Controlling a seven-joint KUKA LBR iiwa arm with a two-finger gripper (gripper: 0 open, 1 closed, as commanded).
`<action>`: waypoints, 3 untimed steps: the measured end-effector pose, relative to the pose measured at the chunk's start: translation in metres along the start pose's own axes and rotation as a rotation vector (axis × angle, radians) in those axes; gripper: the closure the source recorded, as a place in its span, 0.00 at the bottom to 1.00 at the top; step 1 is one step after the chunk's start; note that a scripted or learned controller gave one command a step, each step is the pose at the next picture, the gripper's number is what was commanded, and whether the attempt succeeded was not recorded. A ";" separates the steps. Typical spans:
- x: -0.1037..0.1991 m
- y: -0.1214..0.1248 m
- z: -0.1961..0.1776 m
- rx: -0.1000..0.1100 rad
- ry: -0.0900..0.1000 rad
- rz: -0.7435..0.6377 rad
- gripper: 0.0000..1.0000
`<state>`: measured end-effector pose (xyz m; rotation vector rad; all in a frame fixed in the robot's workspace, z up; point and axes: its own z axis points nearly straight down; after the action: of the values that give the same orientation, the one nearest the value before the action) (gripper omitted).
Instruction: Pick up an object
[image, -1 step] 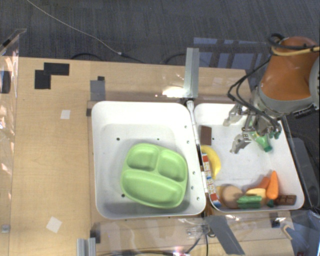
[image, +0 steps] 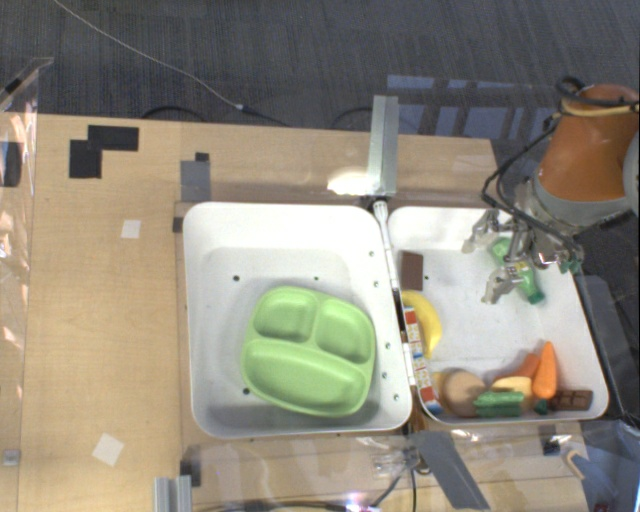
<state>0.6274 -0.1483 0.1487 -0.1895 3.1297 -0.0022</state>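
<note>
While the gripper (image: 510, 262) hangs over the right bin (image: 462, 322) near its far right rim, jaws spread with nothing between, green piece (image: 531, 288) just beside, banana (image: 426, 320) by the divider, open floor between.

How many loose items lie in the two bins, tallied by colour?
Green: 3, the compartment plate, a block and a small piece near the pincer
Yellow: 2, the banana and a wedge
Orange: 2, carrot-like pieces
Brown: 3, two blocks and a round item
Total: 10
</note>
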 end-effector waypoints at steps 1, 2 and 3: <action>-0.036 -0.054 0.059 0.003 -0.007 -0.237 0.00; -0.029 -0.025 0.061 0.000 -0.005 -0.270 0.00; -0.027 -0.061 0.058 0.004 -0.008 -0.409 0.00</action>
<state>0.6619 -0.2055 0.0909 -0.8184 3.0183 -0.0095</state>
